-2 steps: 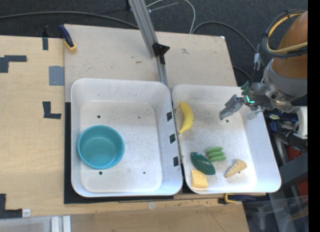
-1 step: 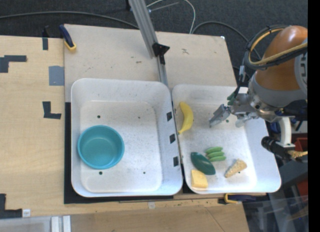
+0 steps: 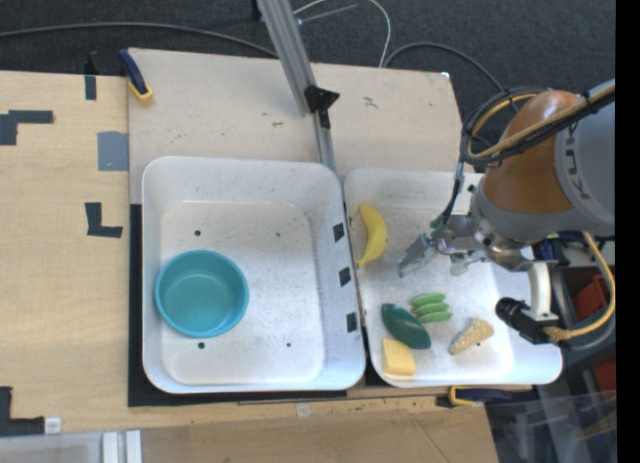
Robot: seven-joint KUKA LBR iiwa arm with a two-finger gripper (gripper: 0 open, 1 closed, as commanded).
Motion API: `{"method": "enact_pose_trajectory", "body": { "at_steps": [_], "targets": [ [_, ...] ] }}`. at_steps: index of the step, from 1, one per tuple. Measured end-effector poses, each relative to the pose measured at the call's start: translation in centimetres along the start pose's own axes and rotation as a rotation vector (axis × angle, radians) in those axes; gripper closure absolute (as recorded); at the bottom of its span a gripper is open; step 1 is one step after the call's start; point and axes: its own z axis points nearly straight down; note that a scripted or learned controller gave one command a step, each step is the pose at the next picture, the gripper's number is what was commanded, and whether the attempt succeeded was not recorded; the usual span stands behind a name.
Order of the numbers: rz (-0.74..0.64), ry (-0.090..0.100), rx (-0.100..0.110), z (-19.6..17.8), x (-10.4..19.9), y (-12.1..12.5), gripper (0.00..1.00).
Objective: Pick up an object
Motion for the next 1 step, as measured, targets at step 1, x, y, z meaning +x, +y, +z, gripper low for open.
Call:
{"method": "enact_pose_trajectory", "body": {
  "at_steps": [1],
  "targets": [
    [0.001,-0.001,0.0,5.63,-0.97,-0.37,0.0]
  ]
}}
